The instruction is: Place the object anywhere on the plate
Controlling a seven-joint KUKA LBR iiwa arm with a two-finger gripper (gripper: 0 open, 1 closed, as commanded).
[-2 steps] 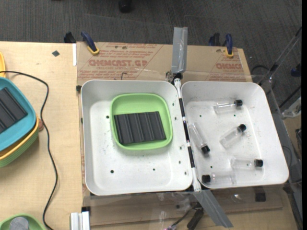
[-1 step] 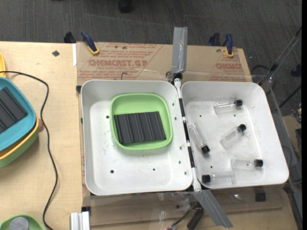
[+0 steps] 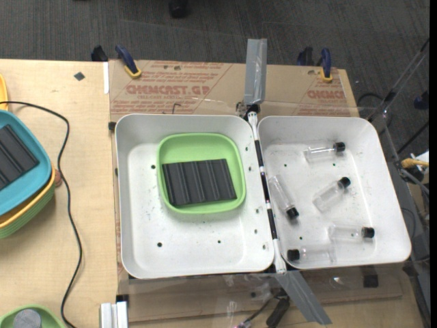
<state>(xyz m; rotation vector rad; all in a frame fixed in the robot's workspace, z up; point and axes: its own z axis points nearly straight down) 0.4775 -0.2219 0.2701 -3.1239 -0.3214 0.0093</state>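
camera view, looking down at a slant: five clear vials with black caps lie on their sides in the right bin. one vial sits near the bin's far wall with its cap pointing right. a second vial lies tilted near the middle, cap toward the upper right. a third vial lies just beside the bin's left wall, cap toward the near side. a fourth vial rests toward the near right corner, cap to the right. a fifth vial lies against the near wall, cap to the left. the vials are apart from one another — none touch.

the green plate stands in the left bin, toward the far side of it, square with rounded corners. a dark ribbed insert lies flat on the plate and covers most of its floor. no vial is on the plate.

the two bins touch along their inner walls, on brown cardboard that is held by blue-and-yellow clamps at the far edge. a strip of grey tape runs up from the seam between the bins. the wooden desk extends to the left — a black cable crosses it, and stacked teal and green trays sit at the left edge.

the end effector's state cannot be told.
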